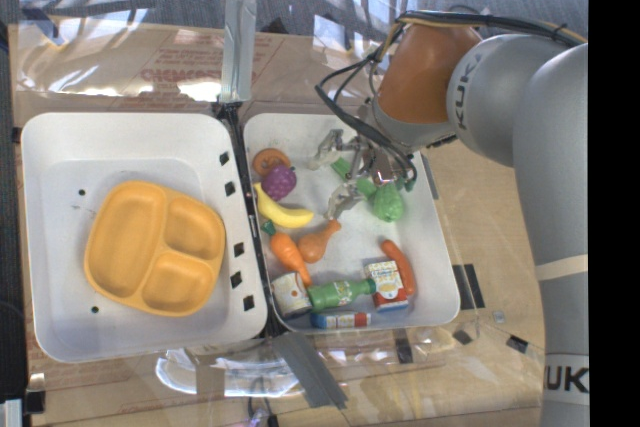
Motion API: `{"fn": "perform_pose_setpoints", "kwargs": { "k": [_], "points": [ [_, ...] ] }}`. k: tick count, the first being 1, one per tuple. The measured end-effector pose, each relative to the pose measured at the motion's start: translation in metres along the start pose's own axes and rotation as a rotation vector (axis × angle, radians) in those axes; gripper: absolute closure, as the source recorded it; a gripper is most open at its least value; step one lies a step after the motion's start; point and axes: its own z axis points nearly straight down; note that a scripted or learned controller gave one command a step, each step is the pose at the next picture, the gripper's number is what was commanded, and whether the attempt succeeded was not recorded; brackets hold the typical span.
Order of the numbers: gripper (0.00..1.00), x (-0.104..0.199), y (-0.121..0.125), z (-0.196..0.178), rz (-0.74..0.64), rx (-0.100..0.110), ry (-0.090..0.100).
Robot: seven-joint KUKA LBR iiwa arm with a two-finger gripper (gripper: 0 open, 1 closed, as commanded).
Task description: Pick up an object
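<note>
My gripper (334, 177) hangs over the upper middle of the right bin (440, 245), open, with nothing visible between its two metal fingers (326, 151). A green toy vegetable (387, 203) lies just right of the fingers, partly under the wrist. Left of the fingertips sit a purple fruit (281, 181), a banana (283, 212) and a brown round piece (270, 160). Below them lie a drumstick (320, 240) and a carrot (290, 256).
Along the right bin's front lie a green bottle (341, 293), a red sausage (399, 266), a small carton (388, 283), a little box (288, 293) and a can (340, 320). A yellow divided plate (153, 246) rests in the left bin (50, 155).
</note>
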Motion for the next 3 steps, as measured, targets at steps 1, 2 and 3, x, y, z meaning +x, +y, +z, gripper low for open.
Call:
{"fn": "perform_pose_setpoints", "kwargs": {
  "k": [1, 2, 3],
  "points": [
    [1.0, -0.003, -0.001, -0.014, -0.005, 0.004, -0.008],
    [1.0, -0.016, -0.032, -0.088, -0.584, 0.008, -0.009],
    [1.0, -0.012, -0.041, -0.11, -1.058, 0.007, -0.006]
  ]
}}
